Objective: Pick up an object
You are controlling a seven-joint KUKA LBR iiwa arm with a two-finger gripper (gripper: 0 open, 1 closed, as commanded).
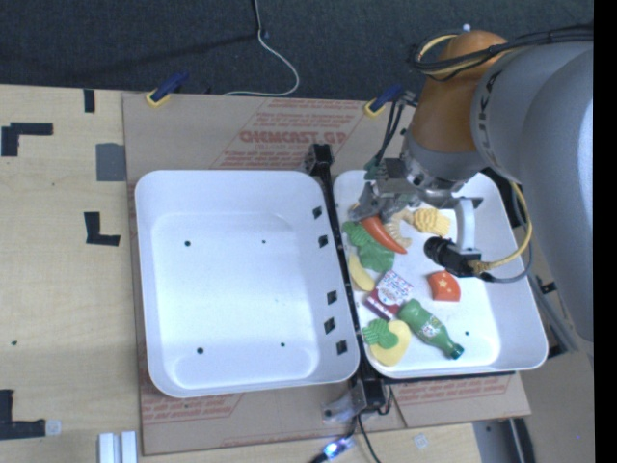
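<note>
The right bin (516, 340) holds several toy foods. An orange carrot-like piece (384, 232) and a green leafy piece (366, 246) lie at its upper left. Further down are a yellow piece (360, 276), a red-and-white packet (390, 289), a green bottle (430, 328), a red piece (443, 285) and a yellow-green piece (386, 340). A yellow corn-like piece (431, 222) lies near the wrist. My gripper (384, 204) is down in the bin's upper left, just above the carrot piece. Its fingertips are hidden among the dark parts of the wrist.
The left bin (154, 258) stands beside the right one, a black hinge strip (333, 258) between them. Both rest on cardboard (280, 133). The grey arm (540, 104) covers the right bin's far right side. A cable (270, 46) hangs at the back.
</note>
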